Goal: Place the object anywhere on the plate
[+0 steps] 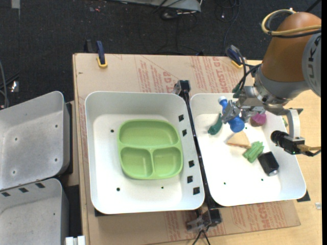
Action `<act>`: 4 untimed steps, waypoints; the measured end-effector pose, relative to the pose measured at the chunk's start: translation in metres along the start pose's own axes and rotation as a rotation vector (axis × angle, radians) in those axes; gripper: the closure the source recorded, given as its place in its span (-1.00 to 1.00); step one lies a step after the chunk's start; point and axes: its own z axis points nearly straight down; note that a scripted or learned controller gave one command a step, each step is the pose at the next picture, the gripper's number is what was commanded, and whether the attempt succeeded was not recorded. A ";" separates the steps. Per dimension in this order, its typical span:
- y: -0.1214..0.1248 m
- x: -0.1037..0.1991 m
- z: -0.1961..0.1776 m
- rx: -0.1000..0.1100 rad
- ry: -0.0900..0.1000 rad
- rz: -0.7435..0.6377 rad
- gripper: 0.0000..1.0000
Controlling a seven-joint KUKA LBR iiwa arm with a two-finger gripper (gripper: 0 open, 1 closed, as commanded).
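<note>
Two shallow white bins sit side by side: the left bin [97, 152] carries one green plate [150, 148] with three compartments, while the right bin [245, 188] holds six small objects — one blue piece [235, 122], one dark green piece [215, 126], one magenta piece [259, 119], one tan wedge [238, 140], one light green piece [253, 151] and one black block [268, 163].

arm [288, 47] from right — wrist lowered, bent

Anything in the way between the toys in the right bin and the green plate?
Only the bins' adjoining walls lie between the toy pile and the green plate; its compartments hold nothing visible.
</note>
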 end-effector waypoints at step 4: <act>-0.044 0.140 0.020 -0.001 0.000 0.002 -1.00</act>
